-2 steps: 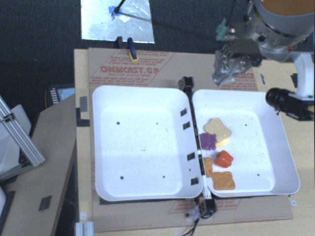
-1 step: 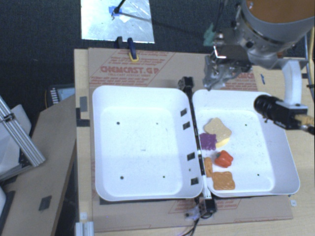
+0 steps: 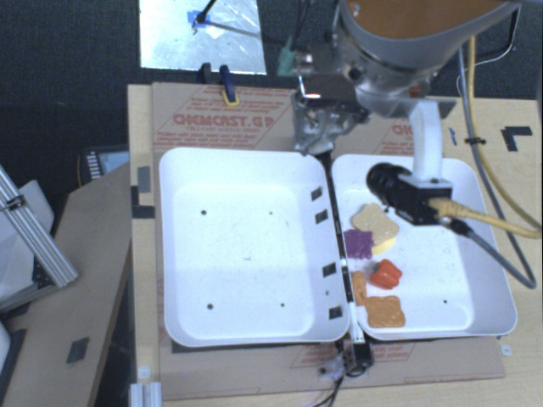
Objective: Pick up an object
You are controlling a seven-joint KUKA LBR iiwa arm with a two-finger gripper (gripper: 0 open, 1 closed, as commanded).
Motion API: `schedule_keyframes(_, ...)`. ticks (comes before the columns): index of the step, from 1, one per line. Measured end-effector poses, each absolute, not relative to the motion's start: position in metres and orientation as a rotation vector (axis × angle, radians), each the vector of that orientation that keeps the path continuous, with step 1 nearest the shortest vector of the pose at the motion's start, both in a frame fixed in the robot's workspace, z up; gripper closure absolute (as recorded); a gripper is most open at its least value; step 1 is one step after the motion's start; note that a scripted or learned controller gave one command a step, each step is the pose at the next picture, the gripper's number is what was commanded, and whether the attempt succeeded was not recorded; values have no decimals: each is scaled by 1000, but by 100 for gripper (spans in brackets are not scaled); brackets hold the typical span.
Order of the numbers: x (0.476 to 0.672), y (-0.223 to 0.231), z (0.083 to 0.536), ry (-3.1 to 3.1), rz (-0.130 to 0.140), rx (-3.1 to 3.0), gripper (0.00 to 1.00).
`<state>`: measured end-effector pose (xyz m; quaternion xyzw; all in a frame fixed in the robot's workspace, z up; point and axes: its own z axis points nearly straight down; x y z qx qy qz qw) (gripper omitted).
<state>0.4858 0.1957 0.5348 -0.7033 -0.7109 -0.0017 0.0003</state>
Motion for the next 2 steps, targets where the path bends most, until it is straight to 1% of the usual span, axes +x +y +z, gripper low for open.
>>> schedule_keyframes(1, 486, 231, 535, -2230, -5, -2212, 100)
schedule_keyframes(2, 487, 230, 546, -2228, -8, -2215, 100)
